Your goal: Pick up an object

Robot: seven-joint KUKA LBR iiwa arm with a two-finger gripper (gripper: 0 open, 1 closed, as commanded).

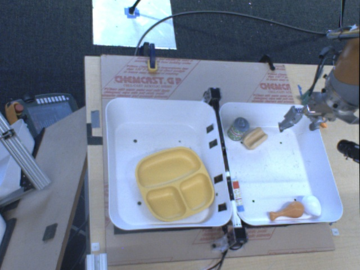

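Pincer [301, 118] spread wide, holding nothing, above right bin [323, 167] far edge, right of tan block [254, 138].

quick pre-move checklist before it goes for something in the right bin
1. Gripper carries nothing: ok, nothing between its fingers.
2. Gripper over the right bin: ok, above its upper right part.
3. Tan block free to grasp: not ok, it touches the grey-green round object.
4. Chicken drumstick toy free: not ok, against the white egg near the front wall.
5. Gripper height above the bin floor: cannot tell.
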